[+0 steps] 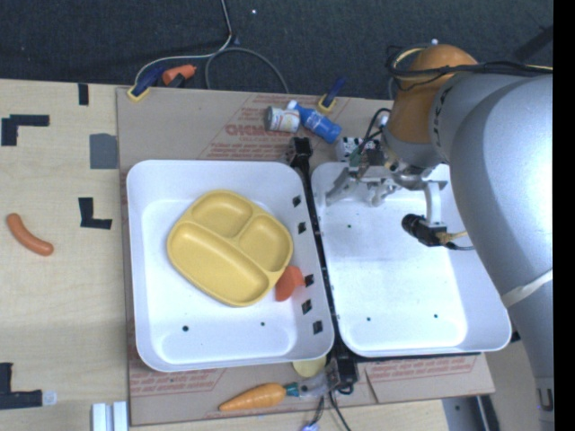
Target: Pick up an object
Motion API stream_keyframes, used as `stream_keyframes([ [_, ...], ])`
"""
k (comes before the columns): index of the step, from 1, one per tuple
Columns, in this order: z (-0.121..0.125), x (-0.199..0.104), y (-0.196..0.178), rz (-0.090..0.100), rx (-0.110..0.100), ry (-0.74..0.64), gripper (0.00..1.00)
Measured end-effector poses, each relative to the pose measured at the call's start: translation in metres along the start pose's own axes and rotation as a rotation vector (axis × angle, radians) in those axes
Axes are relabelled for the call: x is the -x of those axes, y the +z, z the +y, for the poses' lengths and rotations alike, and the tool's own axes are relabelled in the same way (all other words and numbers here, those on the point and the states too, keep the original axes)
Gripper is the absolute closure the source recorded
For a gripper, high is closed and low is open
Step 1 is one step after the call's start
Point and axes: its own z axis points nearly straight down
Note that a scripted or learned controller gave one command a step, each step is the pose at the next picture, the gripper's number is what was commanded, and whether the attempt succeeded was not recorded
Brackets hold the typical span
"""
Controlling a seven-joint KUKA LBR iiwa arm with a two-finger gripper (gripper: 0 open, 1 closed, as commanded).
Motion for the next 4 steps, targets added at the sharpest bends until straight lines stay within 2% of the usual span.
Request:
stream_keyframes([
  [2, -0.016, -0.003, 0.009, 0.001, 0.002, 0.003, 0.00],
  [3, 0.000, -0.001, 0.010, 0.004, 0.001, 0.001, 0.00],
  [4, 0.000, 0.000, 0.000, 0.001, 0.001, 0.000, 1.00],
])
